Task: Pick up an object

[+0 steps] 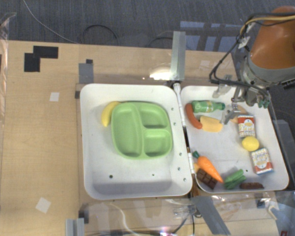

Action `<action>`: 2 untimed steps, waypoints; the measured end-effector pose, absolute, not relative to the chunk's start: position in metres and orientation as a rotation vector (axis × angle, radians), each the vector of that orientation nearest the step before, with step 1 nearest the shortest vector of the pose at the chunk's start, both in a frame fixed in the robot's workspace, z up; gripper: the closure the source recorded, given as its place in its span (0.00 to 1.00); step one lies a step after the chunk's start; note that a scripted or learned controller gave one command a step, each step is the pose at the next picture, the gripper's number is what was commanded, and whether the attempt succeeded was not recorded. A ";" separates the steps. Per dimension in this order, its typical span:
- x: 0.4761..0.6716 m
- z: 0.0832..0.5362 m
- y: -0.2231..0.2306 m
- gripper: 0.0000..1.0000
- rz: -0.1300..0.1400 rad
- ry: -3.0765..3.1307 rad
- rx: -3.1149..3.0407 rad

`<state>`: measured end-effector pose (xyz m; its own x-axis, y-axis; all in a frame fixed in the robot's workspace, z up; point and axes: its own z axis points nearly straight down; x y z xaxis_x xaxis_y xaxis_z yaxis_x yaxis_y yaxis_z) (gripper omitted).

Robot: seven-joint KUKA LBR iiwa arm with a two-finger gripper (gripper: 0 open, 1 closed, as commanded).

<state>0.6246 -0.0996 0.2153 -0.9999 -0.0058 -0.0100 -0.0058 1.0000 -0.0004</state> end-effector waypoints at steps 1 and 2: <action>0.620 0.095 -0.098 0.00 0.002 3.138 -0.098; 0.637 0.090 -0.085 0.00 -0.003 3.153 -0.009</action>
